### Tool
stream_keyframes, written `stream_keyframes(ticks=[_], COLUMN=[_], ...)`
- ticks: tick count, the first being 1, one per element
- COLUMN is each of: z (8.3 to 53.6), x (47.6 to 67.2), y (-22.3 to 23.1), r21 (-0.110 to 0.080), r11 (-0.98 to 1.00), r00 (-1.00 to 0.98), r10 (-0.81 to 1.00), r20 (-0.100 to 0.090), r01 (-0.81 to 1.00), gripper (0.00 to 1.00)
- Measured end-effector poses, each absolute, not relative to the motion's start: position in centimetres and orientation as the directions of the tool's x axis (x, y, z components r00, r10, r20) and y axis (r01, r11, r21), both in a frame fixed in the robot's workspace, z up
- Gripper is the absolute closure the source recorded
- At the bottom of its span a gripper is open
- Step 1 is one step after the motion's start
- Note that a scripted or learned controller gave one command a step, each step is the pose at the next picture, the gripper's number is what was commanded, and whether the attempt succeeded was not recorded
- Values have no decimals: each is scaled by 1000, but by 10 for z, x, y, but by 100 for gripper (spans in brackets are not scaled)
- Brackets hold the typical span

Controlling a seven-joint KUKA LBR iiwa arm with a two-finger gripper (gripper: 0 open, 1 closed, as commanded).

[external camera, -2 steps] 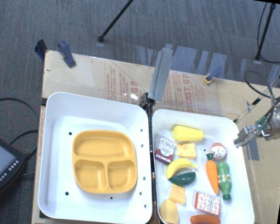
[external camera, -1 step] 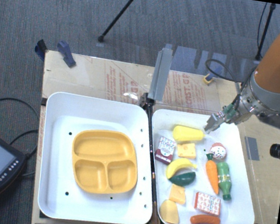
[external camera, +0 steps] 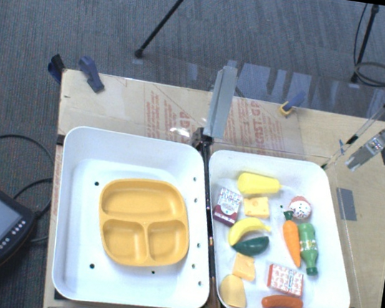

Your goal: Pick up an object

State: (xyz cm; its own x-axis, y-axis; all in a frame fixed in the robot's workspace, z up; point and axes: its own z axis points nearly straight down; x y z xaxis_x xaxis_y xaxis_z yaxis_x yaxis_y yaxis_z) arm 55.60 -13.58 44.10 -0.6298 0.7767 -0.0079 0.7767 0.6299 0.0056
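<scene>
Light is even and fairly bright, with soft, faint shadows. The white bins (external camera: 142, 150) look slightly washed out, with a small glare spot between them. Focus is soft throughout.

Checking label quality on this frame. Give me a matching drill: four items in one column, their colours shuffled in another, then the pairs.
Items:
1. divided tray in the left bin
2. carrot
3. bottle
4. sausage

Colours:
A. green
B. red
C. yellow-orange
D. orange

Pairs: 1-C, 2-D, 3-A, 4-B
</scene>
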Motion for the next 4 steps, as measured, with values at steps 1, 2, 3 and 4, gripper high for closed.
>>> stream_keyframes(ticks=[1, 2, 3, 4], z=[406, 410, 369, 353], x=[545, 512, 504, 583], y=[-210, -166, -131, -42], r21=[1, 1, 2, 3], r11=[912, 999, 968, 876], r00=[-912, -999, -968, -876], r10=[410, 42, -249, -482], r20=[0, -4, -1, -3], r01=[410, 42, -249, -482], gripper=[100, 100, 100, 100])
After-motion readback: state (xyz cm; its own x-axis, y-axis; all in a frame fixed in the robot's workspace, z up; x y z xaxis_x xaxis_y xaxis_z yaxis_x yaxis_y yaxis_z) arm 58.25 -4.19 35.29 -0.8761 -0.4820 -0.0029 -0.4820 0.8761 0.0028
